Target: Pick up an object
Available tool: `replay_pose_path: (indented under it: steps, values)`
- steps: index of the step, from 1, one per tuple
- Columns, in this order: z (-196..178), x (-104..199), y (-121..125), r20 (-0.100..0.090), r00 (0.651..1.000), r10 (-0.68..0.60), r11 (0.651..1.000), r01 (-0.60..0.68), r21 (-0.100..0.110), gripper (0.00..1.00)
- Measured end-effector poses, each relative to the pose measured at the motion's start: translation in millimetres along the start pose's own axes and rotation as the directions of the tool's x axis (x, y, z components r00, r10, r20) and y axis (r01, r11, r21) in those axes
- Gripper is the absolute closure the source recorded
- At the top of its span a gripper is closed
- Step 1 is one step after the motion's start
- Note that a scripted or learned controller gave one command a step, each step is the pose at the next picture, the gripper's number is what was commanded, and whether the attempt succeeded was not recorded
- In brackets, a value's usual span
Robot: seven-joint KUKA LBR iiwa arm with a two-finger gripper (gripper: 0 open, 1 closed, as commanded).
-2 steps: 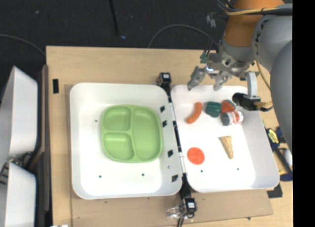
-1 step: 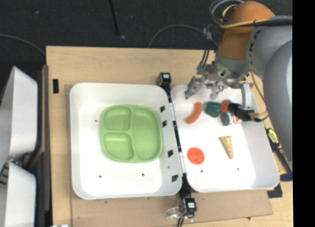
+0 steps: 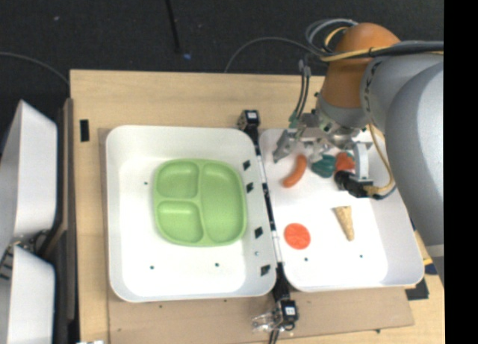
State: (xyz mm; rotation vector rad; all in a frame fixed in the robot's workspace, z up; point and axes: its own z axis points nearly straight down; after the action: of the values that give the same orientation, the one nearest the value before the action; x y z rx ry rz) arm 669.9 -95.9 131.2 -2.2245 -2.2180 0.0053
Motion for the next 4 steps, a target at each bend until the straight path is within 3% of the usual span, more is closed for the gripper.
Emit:
replay_pose_path:
  steps: [1, 2, 4]
  values:
    - [-14.8, -0.7, 2.0, 0.0, 1.0, 0.001, 1.0, -0.001, -0.007, 1.0]
    - [-77.4, -3.3, -3.5, -0.001, 1.0, 0.002, 1.0, -0.002, -0.01, 1.0]
    - [-156.7, -9.7, 0.9, -0.002, 1.0, -0.004, 1.0, 0.004, -0.008, 1.0]
